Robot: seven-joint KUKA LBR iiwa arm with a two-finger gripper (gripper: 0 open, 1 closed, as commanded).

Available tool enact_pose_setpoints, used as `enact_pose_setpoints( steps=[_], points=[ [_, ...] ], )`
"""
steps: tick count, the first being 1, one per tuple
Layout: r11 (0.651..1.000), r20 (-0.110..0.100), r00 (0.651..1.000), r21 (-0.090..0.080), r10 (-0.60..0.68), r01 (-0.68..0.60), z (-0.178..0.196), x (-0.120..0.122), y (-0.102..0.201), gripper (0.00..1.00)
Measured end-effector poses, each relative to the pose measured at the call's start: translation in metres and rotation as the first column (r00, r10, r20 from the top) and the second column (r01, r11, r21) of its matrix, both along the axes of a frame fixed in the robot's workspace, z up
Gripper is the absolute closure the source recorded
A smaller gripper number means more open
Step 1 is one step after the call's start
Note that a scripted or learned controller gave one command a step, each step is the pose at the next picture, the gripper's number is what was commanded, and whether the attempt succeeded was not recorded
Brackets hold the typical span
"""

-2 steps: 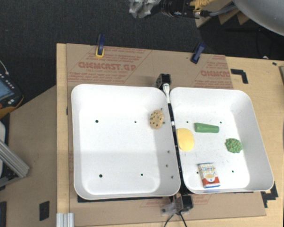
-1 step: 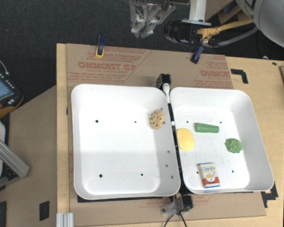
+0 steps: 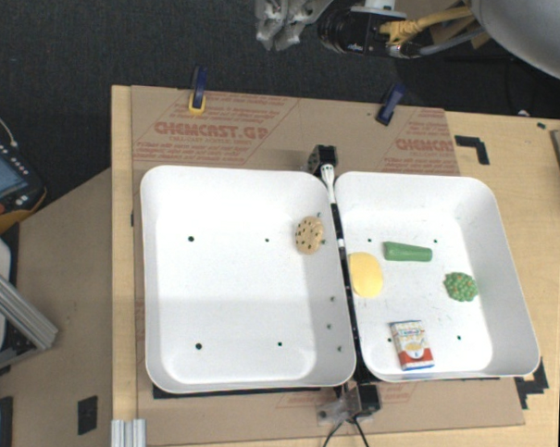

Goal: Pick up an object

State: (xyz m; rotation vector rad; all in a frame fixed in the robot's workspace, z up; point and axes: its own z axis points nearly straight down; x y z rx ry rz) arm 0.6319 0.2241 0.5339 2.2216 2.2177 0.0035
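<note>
Well below end effector [image 3: 284, 24]: cookie [image 3: 308, 234].

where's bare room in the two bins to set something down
Left white bin: bare except the speckled cookie at its right wall. Right white bin: crowded centre with green block, yellow lemon, green broccoli, small box; far strip free.

I count two shallow white plastic bins [image 3: 167, 259], side by side. The left holds one speckled tan cookie [image 3: 308, 234]. The right holds four items: one yellow lemon [image 3: 366, 274], one green wedge [image 3: 407, 253], one green bumpy clump [image 3: 460, 287], one small red-and-white carton [image 3: 411, 345].
</note>
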Motion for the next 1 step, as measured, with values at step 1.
enact_pose_setpoints(
  steps=[1],
  points=[
    [1.000,0.001,1.000,0.000,0.000,0.000,0.0007,0.0342,-0.0001,1.00]
  ],
)
